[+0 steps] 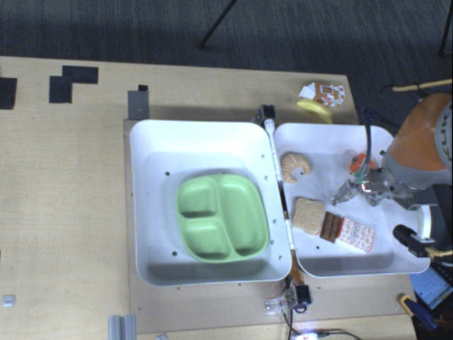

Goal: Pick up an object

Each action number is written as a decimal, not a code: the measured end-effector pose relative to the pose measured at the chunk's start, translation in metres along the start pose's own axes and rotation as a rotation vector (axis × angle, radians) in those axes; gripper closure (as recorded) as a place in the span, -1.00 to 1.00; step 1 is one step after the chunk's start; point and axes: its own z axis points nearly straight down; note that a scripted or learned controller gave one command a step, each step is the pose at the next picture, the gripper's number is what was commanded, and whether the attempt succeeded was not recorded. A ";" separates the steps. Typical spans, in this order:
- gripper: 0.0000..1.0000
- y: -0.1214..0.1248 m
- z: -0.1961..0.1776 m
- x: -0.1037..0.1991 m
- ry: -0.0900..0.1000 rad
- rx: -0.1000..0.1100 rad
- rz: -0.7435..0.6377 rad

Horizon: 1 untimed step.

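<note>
Down at the near edge, a small clear-and-black clip [289, 301] with trailing wires sits on the pale wooden worktop [64, 211], right below the seam where the two bins meet. Left bin [145, 190] first: a green divided plate [222, 217] lies flat in the middle of it, three compartments, nothing on them. Over to the right bin [333, 144], and here are the goods: a tan croissant-shaped pastry [295, 166] near the dividing wall, a square slice of bread [308, 216] closer in, and touching its right side a chocolate bar in a red-and-white wrapper [347, 231]. The pincer [359, 184] is down inside this bin, right of the pastry and above the chocolate bar, and whether it is open or closed I cannot tell from here. The grey arm with its orange band [419, 142] comes in from the right. Beyond the bins, a yellow banana-like item [313, 106] and a small printed packet [327, 93] rest on the worktop; black tape patches [71, 82] mark its far-left area. Dark carpet [141, 13] fills the room behind.
</note>
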 end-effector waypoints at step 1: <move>1.00 0.002 -0.012 0.000 -0.001 -0.005 -0.002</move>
